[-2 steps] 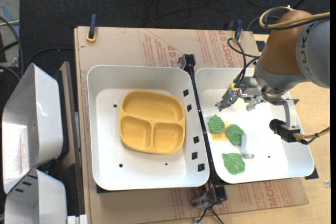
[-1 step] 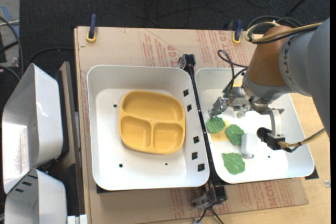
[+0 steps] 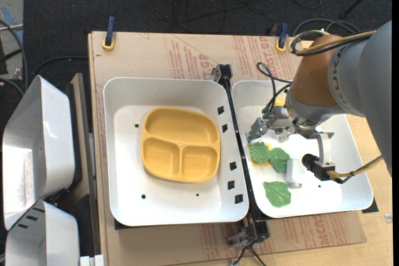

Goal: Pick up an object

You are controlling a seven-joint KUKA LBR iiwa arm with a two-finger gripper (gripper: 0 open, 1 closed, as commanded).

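Small green pieces [image 3: 269,155] in right bin [image 3: 355,196], probably light, soft, floppy; best pinched at an edge. End effector [image 3: 262,128] hovering close above; grip state impossible to tell.

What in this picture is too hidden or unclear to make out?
- Gripper, camera view: the arm's wrist covers it, so whether it holds anything cannot be told.
- Right bin: the arm hides its far right part.
- Green objects: their shapes are too small to identify.
- Left bin with the yellow tray: plain.
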